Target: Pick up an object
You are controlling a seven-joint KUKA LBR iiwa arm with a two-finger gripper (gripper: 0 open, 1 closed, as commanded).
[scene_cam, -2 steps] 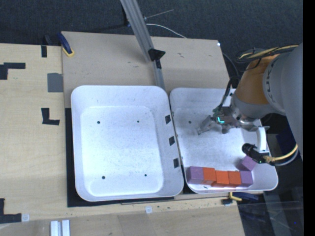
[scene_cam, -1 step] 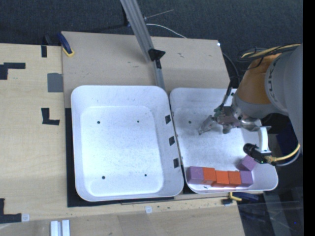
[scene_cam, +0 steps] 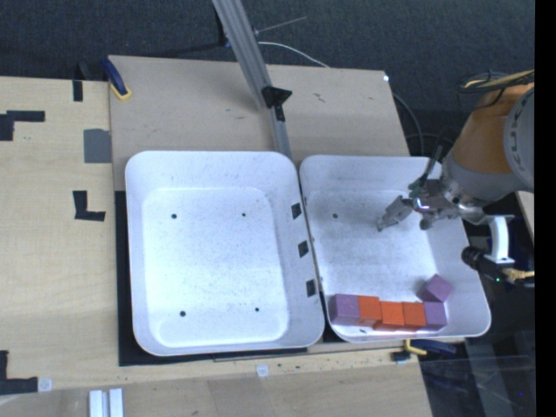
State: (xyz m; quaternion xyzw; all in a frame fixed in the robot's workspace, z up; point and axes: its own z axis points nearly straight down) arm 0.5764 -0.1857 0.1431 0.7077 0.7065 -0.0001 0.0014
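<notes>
Along the front wall of the right bin [scene_cam: 365,174] lies a row of blocks: a purple block [scene_cam: 346,306] at the left end, orange blocks [scene_cam: 390,313] in the middle and a purple block [scene_cam: 435,314] at the right end. Another purple block [scene_cam: 437,287] sits just behind the row's right end. My gripper [scene_cam: 402,224] hangs over the middle right of this bin, well behind the blocks. Its fingers are spread open, with nothing between them.
The left bin [scene_cam: 208,250] stands beside the right one, their rims touching. A slanted metal pole [scene_cam: 248,46] rises from the bench behind the bins. The arm's orange band [scene_cam: 486,142] and cables are at the right edge.
</notes>
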